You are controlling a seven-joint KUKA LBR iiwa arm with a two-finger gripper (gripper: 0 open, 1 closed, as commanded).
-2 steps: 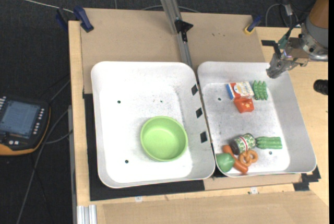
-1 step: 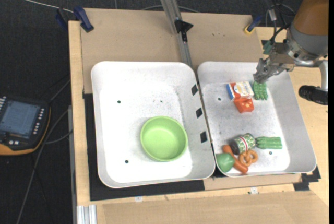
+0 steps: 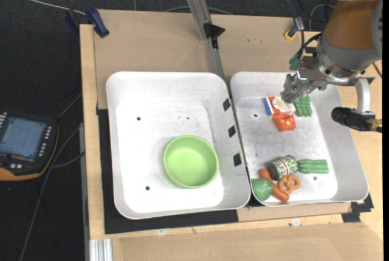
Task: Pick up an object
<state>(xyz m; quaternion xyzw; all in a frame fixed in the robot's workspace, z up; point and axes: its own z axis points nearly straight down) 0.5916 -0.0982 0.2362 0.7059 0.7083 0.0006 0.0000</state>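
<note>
Bench (image 3: 152, 34) carries two shallow white bins side by side. Left bin (image 3: 140, 95) holds a green bowl (image 3: 191, 160) toward its near edge. Right bin (image 3: 340, 150) holds the loose items in two groups: an upper group close under the arm and a lower group along the near rim. Arm (image 3: 352, 16) reaches in from the right, gripper (image 3: 296, 90) low over the upper group. Upper group: small red carton (image 3: 284, 121) with a blue-and-white piece (image 3: 270, 105) just beside it on the left and a green toy (image 3: 303, 106) touching it on the right. Lower group, well apart from the gripper: striped can (image 3: 283, 166), green ridged toy (image 3: 313, 165), orange pretzel-shaped piece (image 3: 289, 183), green rounded piece (image 3: 262, 189). Key relation: the red carton lies just below and slightly left of the fingertips as seen here, the nearest candidate by far; the green toy sits almost directly under them. Finger spacing cannot be read at this angle, and nothing can be seen between them, so no hold is recorded. Judgement: a short descent would meet the carton or green toy; crowding there risks a pinch on two items.
</note>
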